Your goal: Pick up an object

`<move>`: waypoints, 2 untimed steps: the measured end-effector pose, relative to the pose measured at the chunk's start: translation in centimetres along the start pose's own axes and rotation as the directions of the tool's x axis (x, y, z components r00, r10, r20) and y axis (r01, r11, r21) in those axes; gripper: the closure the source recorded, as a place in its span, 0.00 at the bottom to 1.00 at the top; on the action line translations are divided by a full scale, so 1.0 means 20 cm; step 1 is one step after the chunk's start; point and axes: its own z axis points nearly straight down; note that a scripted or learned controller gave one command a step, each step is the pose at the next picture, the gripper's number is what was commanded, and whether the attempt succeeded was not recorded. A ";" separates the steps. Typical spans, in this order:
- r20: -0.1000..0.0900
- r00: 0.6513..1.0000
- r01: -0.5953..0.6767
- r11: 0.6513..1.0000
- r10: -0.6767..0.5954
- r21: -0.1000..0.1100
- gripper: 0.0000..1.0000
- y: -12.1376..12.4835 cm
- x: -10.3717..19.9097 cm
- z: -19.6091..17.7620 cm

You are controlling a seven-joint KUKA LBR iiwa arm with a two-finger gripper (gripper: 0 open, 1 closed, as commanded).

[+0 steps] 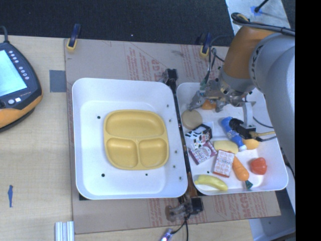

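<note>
We see the gripper (216, 95) low at the right bin's (271, 185) twelve o'clock edge, and we can't tell its grip. The toys lie below it, toward six: banana (210, 183), carrot (240, 169), tomato (258, 165)

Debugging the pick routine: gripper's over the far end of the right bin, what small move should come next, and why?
Probably a short descent onto the round tan disc-shaped piece. The gripper sits at the far end of the right white bin, with that piece just beside and nearer the camera than it. I can't see anything held, so shifting slightly toward it and lowering seems the nearest pick.
</note>
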 end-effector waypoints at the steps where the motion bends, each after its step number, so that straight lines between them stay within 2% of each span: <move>1: -0.002 1.000 0.001 1.000 -0.001 0.000 0.00 0.00 -0.01 0.00; 2: -0.002 1.000 0.000 1.000 0.000 0.000 0.00 0.00 -0.01 0.00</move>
